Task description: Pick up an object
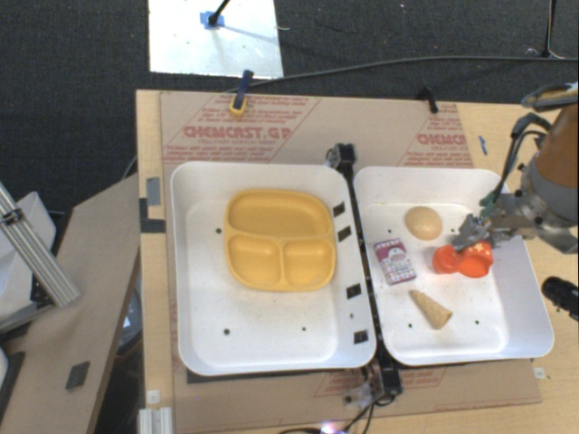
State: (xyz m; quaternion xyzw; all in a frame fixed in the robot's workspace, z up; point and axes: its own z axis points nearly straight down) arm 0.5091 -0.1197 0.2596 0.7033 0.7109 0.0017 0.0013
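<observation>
The right bin [507, 333] holds an orange cup-like object [460, 260], a beige round piece [422, 221], a small pink and white box [394, 261] and a tan cone [431, 308]. My gripper [477, 234] reaches in from the right and sits low, right at the top edge of the orange object, which lies on its side. The gripper's grey body hides the part of the orange object nearest to it. Whether it touches the object is unclear.
A yellow divided plate [279, 240] lies in the left bin [199, 333]. The bins' shared wall with black clips [357, 260] runs down the middle. A cable [380, 66] crosses the dark floor behind the bench.
</observation>
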